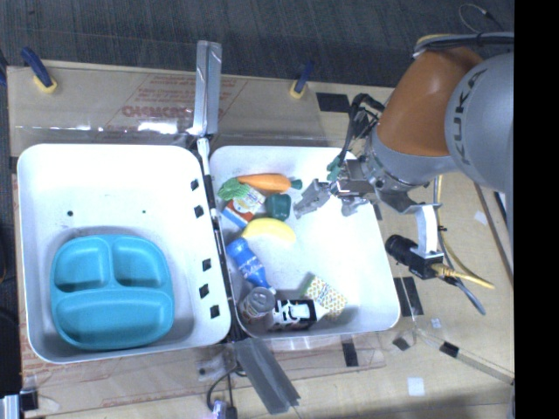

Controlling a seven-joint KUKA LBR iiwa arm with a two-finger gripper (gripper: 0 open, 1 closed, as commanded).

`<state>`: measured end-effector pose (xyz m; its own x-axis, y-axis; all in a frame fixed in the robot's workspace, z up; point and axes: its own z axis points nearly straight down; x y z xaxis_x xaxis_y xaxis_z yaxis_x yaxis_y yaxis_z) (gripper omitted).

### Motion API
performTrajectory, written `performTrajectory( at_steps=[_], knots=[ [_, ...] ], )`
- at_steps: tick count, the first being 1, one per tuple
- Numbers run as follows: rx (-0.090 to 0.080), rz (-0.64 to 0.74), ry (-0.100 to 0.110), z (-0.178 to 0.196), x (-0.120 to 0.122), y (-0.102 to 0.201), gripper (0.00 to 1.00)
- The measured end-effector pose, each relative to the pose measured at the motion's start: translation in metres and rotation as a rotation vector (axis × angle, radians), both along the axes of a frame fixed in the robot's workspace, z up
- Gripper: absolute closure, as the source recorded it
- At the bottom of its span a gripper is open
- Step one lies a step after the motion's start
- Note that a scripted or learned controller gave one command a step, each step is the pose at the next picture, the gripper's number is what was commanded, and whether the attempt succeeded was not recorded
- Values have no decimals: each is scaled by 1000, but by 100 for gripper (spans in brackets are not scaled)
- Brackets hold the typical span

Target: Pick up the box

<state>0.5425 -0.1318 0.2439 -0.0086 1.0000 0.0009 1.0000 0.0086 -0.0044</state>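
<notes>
Wooden tabletop (489, 321) carries 2 white bins; the gripper (316, 195), jaws open and gripping nothing, hovers above the box (325, 295).

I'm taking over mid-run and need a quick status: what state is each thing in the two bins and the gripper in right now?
gripper: over the right bin, holding nothing
carrot: lying flat near the bin's far wall
lemon: resting on the bin floor
blue bottle: lying on its side
patterned box: tilted, near the front wall
can: lying in the front corner
blue divided tray: flat in the left bin
</notes>
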Motion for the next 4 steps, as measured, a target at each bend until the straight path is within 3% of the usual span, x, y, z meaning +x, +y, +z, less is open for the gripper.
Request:
performTrajectory(
  at_steps=[1, 2, 3, 4],
  knots=[
    [1, 217, 0, -127, -58, 17, 0],
    [1, 142, -2, -153, -66, 33, 0],
    [1, 149, -1, -143, -66, 34, 100],
    [0, -31, -1, -127, -20, 34, 100]
  ],
)
